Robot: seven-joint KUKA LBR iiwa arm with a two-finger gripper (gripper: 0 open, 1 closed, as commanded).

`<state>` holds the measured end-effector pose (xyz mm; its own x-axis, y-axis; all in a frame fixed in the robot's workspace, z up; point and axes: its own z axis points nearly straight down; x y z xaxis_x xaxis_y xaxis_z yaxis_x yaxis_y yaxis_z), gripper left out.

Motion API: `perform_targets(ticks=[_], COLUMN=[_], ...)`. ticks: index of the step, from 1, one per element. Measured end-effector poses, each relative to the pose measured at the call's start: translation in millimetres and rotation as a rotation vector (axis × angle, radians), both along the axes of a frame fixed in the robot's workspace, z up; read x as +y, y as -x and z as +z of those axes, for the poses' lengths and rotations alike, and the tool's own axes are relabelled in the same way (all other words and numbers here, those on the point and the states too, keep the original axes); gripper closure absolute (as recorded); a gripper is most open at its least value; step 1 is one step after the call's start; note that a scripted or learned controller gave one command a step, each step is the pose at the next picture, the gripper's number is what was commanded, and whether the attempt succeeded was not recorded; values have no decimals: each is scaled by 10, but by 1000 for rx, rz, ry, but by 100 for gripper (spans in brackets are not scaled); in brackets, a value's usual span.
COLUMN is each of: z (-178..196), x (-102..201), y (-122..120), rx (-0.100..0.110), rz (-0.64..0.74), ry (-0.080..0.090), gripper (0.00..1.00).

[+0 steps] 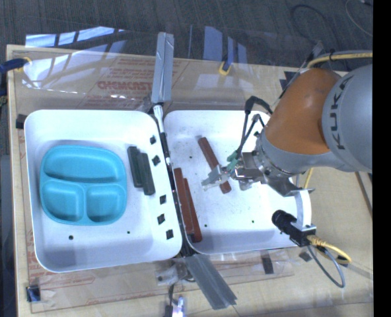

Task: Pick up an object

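Stick, brown and short (213,163), lies slanted mid-floor of the right bin (248,243). Your end effector (216,179) sits right at its lower end, fingers slightly apart straddling it, so it looks lined up for a pinch, not yet clamped. At eight o'clock, a longer brown bar (187,205) hugs the wall. Left bin (83,256): blue tray (83,183).

White letters "KU" are showing on the grey arm (354,121), up and right of the fingers. Faint red mirrored lettering is lying on the bench (123,84) beyond them, unreadable.
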<state>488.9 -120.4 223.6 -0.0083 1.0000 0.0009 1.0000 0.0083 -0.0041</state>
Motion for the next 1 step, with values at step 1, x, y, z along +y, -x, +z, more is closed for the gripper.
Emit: perform_targets(ticks=[1], z=[-349], x=[-450], y=[-651], rx=[-2], rz=[22], ry=[1], gripper=[0])
